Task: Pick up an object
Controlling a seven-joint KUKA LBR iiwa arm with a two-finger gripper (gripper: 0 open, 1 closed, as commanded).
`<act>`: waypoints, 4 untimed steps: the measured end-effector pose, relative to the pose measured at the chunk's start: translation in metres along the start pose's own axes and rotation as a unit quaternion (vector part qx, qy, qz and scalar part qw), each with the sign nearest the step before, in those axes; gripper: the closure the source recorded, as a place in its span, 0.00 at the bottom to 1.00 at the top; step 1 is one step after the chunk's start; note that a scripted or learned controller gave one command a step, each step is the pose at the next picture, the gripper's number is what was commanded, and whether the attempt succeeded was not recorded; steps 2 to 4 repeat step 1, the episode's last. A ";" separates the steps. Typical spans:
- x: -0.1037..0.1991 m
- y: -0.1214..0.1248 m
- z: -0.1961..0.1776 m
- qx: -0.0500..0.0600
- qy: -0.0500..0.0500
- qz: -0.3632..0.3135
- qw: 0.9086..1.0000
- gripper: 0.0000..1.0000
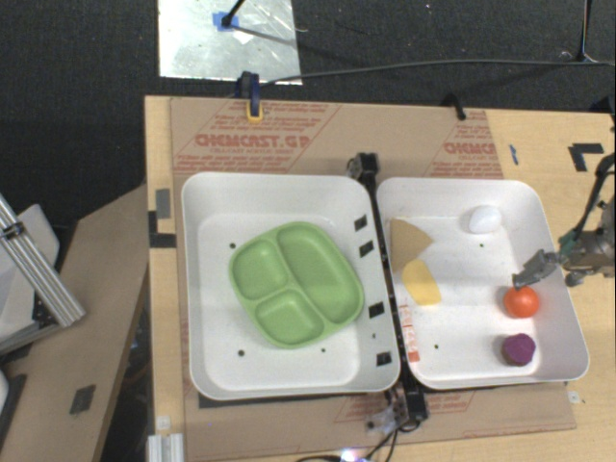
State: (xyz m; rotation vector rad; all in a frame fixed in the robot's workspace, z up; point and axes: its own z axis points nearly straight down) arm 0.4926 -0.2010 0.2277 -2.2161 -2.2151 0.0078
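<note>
Your claw (pixel 532 272) sits at the right side of the right bin (pixel 452 192), reaching in over the bin's right wall from the edge of the view. You cannot tell from here whether it is wide or narrow; nothing shows between its tips. Its grey tip hangs just above and to the left of the orange ball (pixel 522 302), close to it, and you cannot tell whether they touch.

Just below the orange ball, near the bin's front right corner, lies a purple ball (pixel 518 348), apart from the orange one. Toward the back of the same bin rests a white ball (pixel 483 219), well apart from the other two. On the bin's left side you have a yellow block (pixel 421 283), and just behind it a tan, wedge-shaped piece (pixel 411 240) lying close against the wall between the bins.

The left bin (pixel 279 192) holds a green divided plate (pixel 295 284) with three compartments, lying flat near the middle and turned at a slant. Black clips (pixel 365 166) hold the two bins together along their shared edge.

Both bins rest on a brown sheet with red print (pixel 252 133), laid on the desk (pixel 159 152). A blue and yellow clamp (pixel 250 94) grips the sheet's back edge, and behind it a shiny square panel (pixel 228 25) lies on the dark floor.
</note>
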 end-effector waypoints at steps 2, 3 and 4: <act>0.001 0.003 -0.006 -0.005 -0.001 -0.002 1.000 0.00; 0.001 0.003 -0.006 -0.005 -0.001 -0.002 1.000 0.00; 0.001 0.003 -0.006 -0.005 -0.001 -0.002 1.000 0.00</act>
